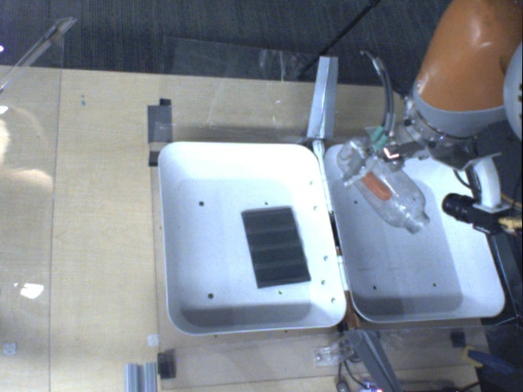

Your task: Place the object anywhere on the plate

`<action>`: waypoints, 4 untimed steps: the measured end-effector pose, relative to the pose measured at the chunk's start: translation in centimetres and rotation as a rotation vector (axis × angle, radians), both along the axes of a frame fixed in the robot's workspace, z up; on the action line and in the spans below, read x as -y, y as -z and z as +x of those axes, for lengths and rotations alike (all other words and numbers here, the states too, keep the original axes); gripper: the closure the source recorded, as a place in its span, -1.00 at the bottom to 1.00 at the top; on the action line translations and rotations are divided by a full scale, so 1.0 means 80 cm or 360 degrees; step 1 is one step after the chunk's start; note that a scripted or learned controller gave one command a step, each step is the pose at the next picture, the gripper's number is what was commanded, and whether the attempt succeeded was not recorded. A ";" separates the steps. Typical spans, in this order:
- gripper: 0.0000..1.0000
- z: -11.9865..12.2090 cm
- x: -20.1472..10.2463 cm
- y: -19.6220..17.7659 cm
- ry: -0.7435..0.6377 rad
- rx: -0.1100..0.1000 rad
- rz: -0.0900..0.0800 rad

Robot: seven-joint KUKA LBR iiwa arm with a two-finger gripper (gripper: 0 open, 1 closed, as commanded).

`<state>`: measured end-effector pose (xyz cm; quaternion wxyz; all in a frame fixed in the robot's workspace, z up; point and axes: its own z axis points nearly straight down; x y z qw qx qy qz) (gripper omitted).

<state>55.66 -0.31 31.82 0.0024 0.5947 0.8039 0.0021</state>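
A dark ribbed rectangular plate (276,246) lies flat in the middle of the left white bin (188,219). A clear plastic bottle (396,198) with an orange patch inside lies slanted in the back part of the right white bin (425,276). The bottle's upper end points to the bin's back left corner. My gripper (386,148) hangs over that upper end, close to or touching the bottle. The grey wrist and the orange band (470,47) rise behind it at the top right. The bottle and plate are well apart, in separate bins.
A metal post (323,96) stands behind the seam between the two bins. A black cable plug (462,209) juts over the right bin's right side. Clamps and brackets sit along the bench's front edge.
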 end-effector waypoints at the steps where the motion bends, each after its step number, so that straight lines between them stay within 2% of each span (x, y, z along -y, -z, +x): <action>1: 1.00 -0.040 -0.060 0.007 -0.0429 -0.0002 -0.0002; 2: 1.00 -0.038 -0.061 -0.006 -0.0430 0.0006 -0.0002; 3: 1.00 -0.009 -0.110 0.072 -0.0630 -0.0005 -0.0001; 4: 1.00 0.055 -0.053 0.078 -0.0869 -0.0002 -0.0004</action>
